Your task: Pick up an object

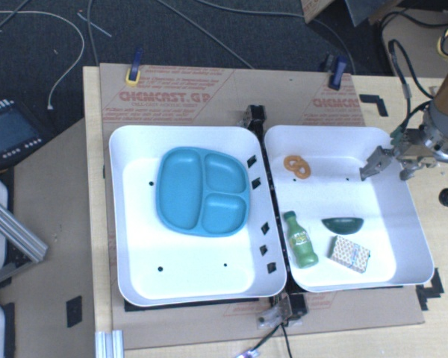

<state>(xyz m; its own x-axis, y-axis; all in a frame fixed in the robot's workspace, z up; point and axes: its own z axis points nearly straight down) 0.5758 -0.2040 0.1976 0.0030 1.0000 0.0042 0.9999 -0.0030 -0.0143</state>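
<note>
I am hovering my hand [389,162], fingers spread wide and holding nothing, over the right bin [411,207]; I should be centring squarely above the green bottle [301,239] before descending

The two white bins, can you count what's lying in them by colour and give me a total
Blue: 1, the divided plate in the left bin.
Green: 2, the small bottle and the dark green bowl in the right bin.
Orange-brown: 1, the pretzel.
White with a pattern: 1, the small flat packet.
Total: 5
</note>
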